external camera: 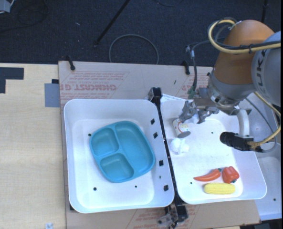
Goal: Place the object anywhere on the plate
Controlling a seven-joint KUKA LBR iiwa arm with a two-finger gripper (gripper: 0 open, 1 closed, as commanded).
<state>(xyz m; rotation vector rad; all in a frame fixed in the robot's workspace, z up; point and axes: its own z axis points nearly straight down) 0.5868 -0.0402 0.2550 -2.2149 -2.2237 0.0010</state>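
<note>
Nearest us, by the front edge of the right bin (256, 185), we note a yellow corn cob (219, 189) lying lengthwise, with a red-orange chili pepper (207, 176) just behind it and a red bell pepper (230, 174) beside that, toward the bin's front right corner. Close to the same bin's left wall, about midway along it, sits a small white lumpy object (180, 146). Just behind it, a small pale cylindrical item with a reddish mark (181, 126) lies under the gripper (194, 113); we cannot tell whether it is touching the gripper. The grey arm with its orange band (244, 37) comes in over the right bin's rear edge, and the gripper hangs low over the rear left part of that bin; we cannot tell how the tool stands, clenched or released. The left bin (77, 128) carries the blue plate (122, 150), a three-compartment tray lying flat and turned at an angle, roughly central in the bin, with nothing resting in its compartments. Both bins sit on a cardboard sheet (103, 82) on the bench (22, 142).
</note>
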